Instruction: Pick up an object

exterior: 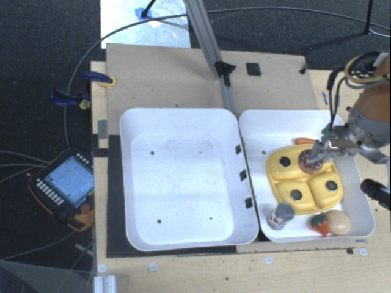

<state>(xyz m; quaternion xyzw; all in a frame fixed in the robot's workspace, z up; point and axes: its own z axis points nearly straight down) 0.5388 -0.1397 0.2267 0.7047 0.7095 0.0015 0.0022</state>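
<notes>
We see the grey arm's two-finger hand [316,157] low over the right-hand shallow white bin [256,163], its tip right at a small round brown-and-pink object [308,162] that rests on the upper right lobe of the yellow four-lobed plastic toy [303,179]; whether the hand is spread or closed on anything we cannot tell, the view being too coarse there; the brown piece lies directly beneath the tip, a touch to the camera's left, so we judge the coming move is nearly straight down; the toy's long axis runs diagonally toward the bin's near right corner, where a beige ball [339,222] lies.
</notes>
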